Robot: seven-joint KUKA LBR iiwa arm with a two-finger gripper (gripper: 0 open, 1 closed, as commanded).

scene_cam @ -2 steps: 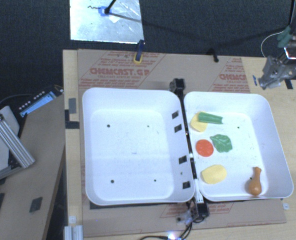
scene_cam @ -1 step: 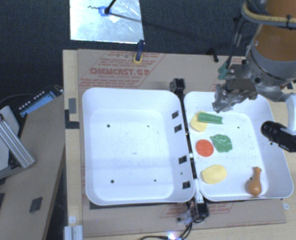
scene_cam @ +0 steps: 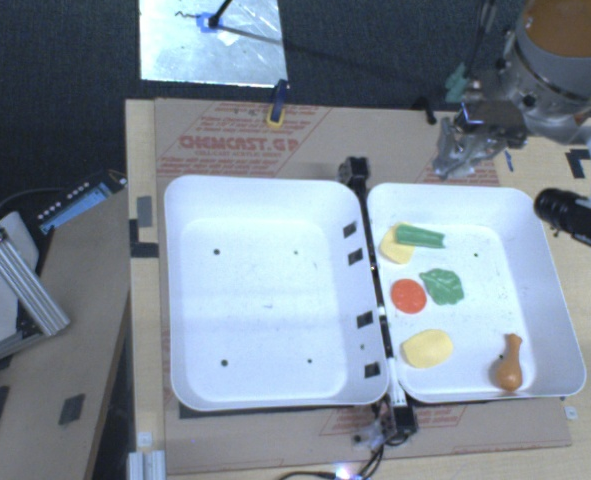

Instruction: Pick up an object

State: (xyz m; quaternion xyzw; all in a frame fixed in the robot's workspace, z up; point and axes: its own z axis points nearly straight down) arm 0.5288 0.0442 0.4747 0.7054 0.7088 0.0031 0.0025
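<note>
Near edge, R bin (scene_cam: 550, 268): tan pear-shaped piece (scene_cam: 509, 363) at approx. 5 o'clock of bin centre, w/ yellow oval piece (scene_cam: 427, 347) at approx. 7 o'clock, well apart. Mid-bin: red disc (scene_cam: 408, 296) just beside green leafy piece (scene_cam: 442, 285), disc on the 9 o'clock side. Toward 11 o'clock: green oblong piece (scene_cam: 419, 236) overlapping a pale yellow piece (scene_cam: 396, 249). L bin (scene_cam: 190, 208) adjoins at 9 o'clock. Far: gripper (scene_cam: 460, 160) hangs beyond R bin's 12 o'clock rim, over the cardboard (scene_cam: 235, 138); nothing betw. its fingers; finger spread cannot be told. Arm (scene_cam: 560, 43) enters from approx. 1 o'clock.
</note>
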